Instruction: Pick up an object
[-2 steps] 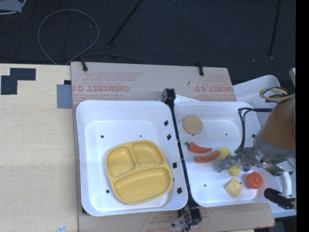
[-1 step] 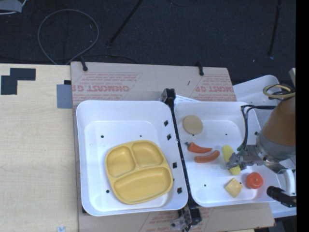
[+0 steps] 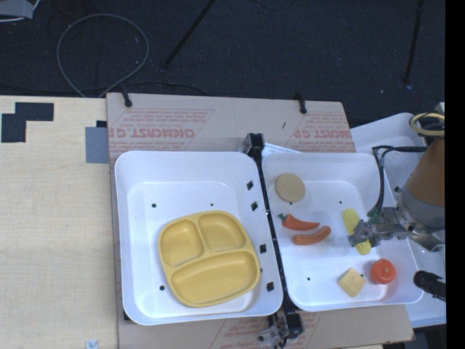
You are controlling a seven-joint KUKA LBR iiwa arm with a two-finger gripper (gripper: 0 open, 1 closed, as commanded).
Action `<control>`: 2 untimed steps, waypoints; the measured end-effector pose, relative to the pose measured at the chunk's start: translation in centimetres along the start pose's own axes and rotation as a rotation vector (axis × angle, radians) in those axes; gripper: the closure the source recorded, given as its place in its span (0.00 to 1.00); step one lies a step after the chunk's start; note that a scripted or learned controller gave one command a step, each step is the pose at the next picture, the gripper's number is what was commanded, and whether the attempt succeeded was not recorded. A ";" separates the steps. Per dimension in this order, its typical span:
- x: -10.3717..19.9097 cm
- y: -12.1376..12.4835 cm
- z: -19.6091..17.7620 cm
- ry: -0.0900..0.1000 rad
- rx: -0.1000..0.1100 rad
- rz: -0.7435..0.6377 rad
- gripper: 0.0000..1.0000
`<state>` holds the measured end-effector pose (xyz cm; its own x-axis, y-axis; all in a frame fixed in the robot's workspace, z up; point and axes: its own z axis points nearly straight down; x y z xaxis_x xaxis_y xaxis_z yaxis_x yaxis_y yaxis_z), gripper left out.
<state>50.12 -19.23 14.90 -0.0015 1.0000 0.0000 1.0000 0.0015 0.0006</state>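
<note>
Your fingers (image 3: 361,236) sit low in the right bin (image 3: 327,300), right at the near end of the yellow corn cob (image 3: 352,222), but you cannot tell from this angle whether they are open or clamped on it. Just near of them lie a red tomato (image 3: 383,271) and a yellow cheese wedge (image 3: 351,282). To the left are a sausage (image 3: 311,236), a red chili pepper (image 3: 298,223) and a tan round cookie (image 3: 290,188). The left bin (image 3: 138,195) holds a yellow divided plate (image 3: 208,257).

a robotics lab: taped cardboard (image 3: 218,126) under white bins (image 3: 138,187), loose cables (image 3: 102,49) on dark floor.
</note>
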 end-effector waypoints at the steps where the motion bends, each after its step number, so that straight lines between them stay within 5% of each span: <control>1: 0.4 -0.2 -6.2 -0.001 -0.003 0.000 1.00; 2: 0.0 0.2 -12.4 -0.001 -0.003 -0.001 1.00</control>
<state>50.29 -19.19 27.33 -0.0021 1.0000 -0.0015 1.0000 0.0021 0.0038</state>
